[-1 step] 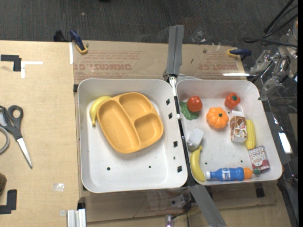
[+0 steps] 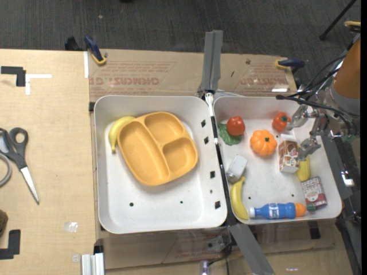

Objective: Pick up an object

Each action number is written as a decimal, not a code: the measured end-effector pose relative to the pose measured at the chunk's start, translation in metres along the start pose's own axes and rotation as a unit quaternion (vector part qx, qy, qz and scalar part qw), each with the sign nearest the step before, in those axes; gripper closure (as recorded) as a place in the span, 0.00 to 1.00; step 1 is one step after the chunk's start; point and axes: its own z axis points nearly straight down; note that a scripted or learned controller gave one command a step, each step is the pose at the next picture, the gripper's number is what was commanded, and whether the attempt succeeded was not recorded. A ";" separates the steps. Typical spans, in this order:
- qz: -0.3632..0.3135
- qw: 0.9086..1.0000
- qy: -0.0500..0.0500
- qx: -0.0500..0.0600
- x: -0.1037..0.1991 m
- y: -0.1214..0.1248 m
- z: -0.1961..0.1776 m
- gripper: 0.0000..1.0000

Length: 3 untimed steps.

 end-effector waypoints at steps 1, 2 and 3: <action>0.030 0.999 -0.010 0.003 0.005 -0.001 0.031 0.00; 0.069 0.997 -0.019 0.005 0.016 -0.002 0.038 0.00; 0.138 0.990 -0.018 0.005 0.019 -0.005 0.038 0.00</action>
